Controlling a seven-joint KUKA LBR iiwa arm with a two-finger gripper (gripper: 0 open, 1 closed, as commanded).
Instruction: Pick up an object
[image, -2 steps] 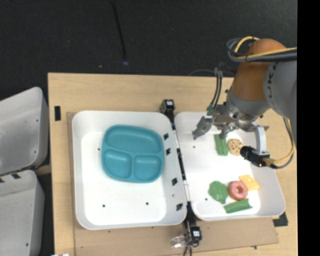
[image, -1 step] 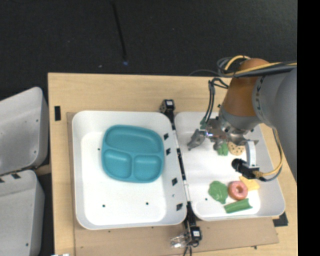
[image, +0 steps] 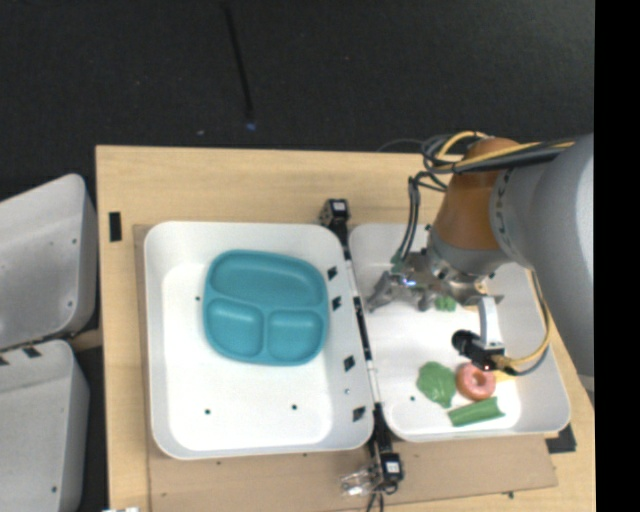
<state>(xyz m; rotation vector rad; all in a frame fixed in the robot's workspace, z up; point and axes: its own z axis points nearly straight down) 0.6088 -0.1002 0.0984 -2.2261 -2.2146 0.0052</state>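
We see the gripper (image: 405, 288) low in the right bin (image: 540, 400), its grasp impossible for us to judge, while the pink ring (image: 476, 381), green lump (image: 436, 383) and green stick (image: 473, 411) lie well apart toward the near corner.

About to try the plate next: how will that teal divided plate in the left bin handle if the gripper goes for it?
The teal plate lies flat and low, so it likely won't tip or roll. It looks like stiff, light plastic. Its smooth, wide shape probably leaves only the rim to pinch, so it may slide.
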